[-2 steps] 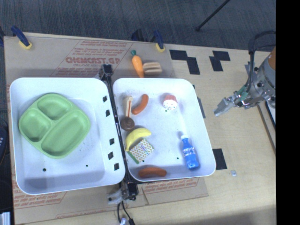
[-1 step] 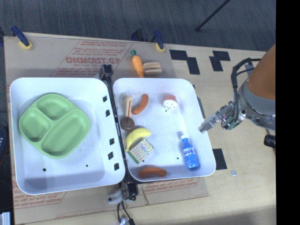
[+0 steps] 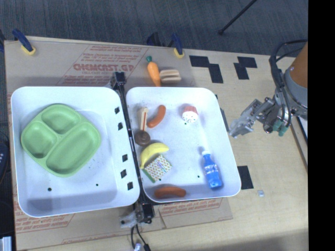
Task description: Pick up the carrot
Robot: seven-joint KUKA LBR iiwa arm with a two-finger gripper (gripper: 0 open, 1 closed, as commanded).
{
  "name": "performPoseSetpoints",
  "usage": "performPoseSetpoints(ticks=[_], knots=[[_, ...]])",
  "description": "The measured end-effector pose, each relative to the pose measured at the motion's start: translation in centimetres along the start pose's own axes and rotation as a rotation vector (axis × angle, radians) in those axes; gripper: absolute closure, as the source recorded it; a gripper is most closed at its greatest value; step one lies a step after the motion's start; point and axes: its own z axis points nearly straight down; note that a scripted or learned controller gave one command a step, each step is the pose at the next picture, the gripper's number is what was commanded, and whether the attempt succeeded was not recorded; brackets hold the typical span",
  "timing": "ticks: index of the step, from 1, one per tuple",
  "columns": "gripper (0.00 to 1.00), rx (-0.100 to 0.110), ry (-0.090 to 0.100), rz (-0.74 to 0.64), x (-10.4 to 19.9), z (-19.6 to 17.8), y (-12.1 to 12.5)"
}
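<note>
Beyond the far edge of the bench (image 3: 272, 203) lies a dark blue-grey carpeted floor (image 3: 104, 9), ribbed in fine lines. A thin dark rod (image 3: 246, 7) (it may be a stand leg, too slim to tell) slants across the carpet at the far right. The bench top is pale wood, with black angular markings (image 3: 205, 63) toward the far right and one more black square (image 3: 245, 177) nearer. A sheet of brown cardboard (image 3: 99, 61) printed in red lettering covers the left part, pinned at its far edge by blue and yellow clamps (image 3: 24, 42). The light is even and soft, throwing faint shadows.
</note>
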Motion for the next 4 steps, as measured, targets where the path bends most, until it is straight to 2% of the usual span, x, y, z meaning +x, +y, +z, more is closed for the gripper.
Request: performPoseSetpoints(ticks=[1, 2, 3, 4], knots=[[1.0, 0.0, 0.0, -0.155, -1.3, -2.3, -1.7], [1.0, 0.001, 0.007, -0.162, -2.0, 14.2, -1.4], [1.0, 0.0, 0.001, -0.271, -1.1, 3.9, -1.3], [1.0, 0.0, 0.0, -0.425, -0.8, -4.5, -1.1]])
